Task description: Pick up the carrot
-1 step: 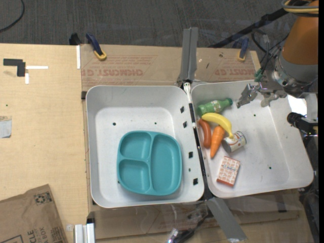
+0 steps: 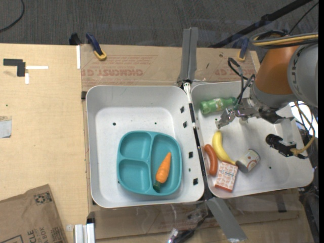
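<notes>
The carrot (image 2: 163, 168) is orange with a dark green stub at its lower end. It lies in the right compartment of a teal divided plate (image 2: 132, 165) in the left bin (image 2: 104, 105). My gripper (image 2: 226, 118) hangs over the right bin (image 2: 298, 173), just below a green bottle (image 2: 216, 105) and above a banana (image 2: 219, 146). It is well to the right of the carrot, across the divider between the bins. Its fingers look spread apart with nothing between them.
The right bin also holds a red sausage (image 2: 210, 159), a small red and white box (image 2: 227, 176) and a grey can (image 2: 248, 161). A metal bracket (image 2: 189, 57) stands at the back between the bins. Flat cardboard lies under and left of the bins.
</notes>
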### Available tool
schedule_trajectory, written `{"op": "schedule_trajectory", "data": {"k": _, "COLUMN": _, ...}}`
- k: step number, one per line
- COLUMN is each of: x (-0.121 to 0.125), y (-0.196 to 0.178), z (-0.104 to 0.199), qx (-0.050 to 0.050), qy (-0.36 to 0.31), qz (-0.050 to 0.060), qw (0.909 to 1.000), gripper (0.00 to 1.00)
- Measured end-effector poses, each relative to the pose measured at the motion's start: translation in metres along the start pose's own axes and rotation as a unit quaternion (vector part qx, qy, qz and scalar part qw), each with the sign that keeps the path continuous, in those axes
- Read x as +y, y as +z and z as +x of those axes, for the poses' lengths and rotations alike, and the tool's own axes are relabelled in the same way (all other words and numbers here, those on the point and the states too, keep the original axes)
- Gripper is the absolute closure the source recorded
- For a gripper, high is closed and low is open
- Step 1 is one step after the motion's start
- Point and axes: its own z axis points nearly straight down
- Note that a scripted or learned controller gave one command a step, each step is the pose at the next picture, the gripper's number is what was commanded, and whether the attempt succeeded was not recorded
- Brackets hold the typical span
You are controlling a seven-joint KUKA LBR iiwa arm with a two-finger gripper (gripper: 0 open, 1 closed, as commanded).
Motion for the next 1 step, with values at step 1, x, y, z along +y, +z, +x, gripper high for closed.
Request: {"op": "schedule_trajectory", "data": {"k": 1, "x": -0.0281, "y": 0.0090, "z": -0.0185, "qx": 0.000, "qy": 0.161, "qz": -0.015, "qw": 0.9869, "gripper": 0.00}}
